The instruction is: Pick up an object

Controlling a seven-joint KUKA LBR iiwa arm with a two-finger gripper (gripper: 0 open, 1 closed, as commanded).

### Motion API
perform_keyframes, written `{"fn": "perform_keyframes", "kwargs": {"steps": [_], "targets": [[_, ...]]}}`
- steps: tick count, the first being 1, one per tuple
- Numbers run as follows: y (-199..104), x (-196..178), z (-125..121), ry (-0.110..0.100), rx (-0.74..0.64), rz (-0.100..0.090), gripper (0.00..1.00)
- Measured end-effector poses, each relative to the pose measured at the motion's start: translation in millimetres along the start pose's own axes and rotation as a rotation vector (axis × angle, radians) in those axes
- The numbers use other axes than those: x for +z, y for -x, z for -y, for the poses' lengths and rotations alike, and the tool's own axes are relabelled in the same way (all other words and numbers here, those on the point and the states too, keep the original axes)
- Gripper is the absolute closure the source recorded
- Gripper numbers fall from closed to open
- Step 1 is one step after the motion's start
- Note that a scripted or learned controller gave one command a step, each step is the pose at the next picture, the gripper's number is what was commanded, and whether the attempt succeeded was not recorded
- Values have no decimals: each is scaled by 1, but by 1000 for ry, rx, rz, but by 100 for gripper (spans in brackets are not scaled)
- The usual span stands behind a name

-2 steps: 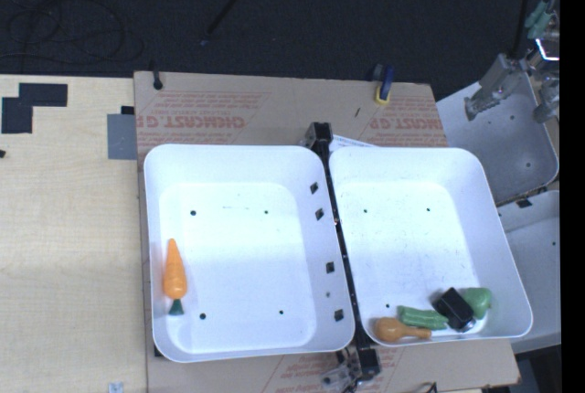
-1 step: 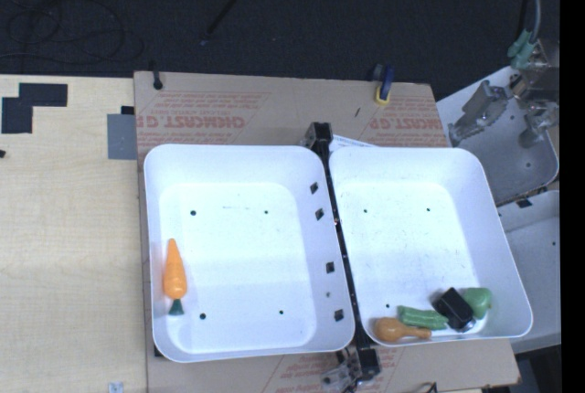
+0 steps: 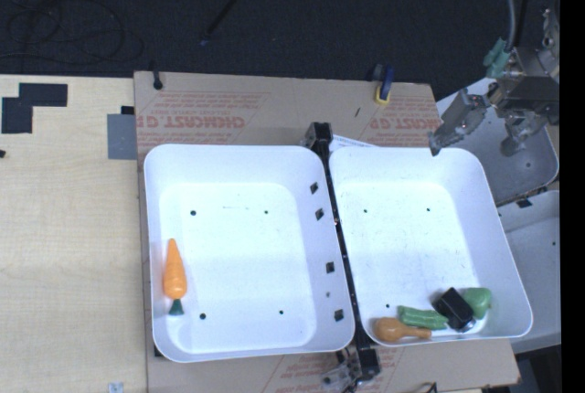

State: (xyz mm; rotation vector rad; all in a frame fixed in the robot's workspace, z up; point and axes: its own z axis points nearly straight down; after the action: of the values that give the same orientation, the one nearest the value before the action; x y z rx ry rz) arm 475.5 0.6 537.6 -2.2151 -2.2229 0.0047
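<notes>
Carrot (image 3: 174, 275) lies by the left wall of the left bin (image 3: 233, 161). Right bin (image 3: 411, 164) holds an orange piece (image 3: 398, 330), a green pod (image 3: 422, 318), a black block (image 3: 454, 307) and a green lump (image 3: 477, 299), bunched at its near right corner. Gripper (image 3: 477, 122) hangs above the right bin's far right corner, well apart from them; its grip cannot be told.

Two white bins on a bench

The wooden bench (image 3: 64, 236) has a brown cardboard sheet (image 3: 274, 112) on it. The left bin (image 3: 233, 164) and the right bin (image 3: 411, 167) sit side by side on the cardboard, touching in the middle.
</notes>
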Motion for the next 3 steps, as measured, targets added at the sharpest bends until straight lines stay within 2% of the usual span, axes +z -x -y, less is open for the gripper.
{"fn": "perform_keyframes", "kwargs": {"steps": [1, 2, 3], "targets": [[-26, 0, 0, -1, 0, 0, 0], [-26, -9, -1, -3, -4, 1, 100], [27, 96, 0, -9, 9, 2, 100]]}}
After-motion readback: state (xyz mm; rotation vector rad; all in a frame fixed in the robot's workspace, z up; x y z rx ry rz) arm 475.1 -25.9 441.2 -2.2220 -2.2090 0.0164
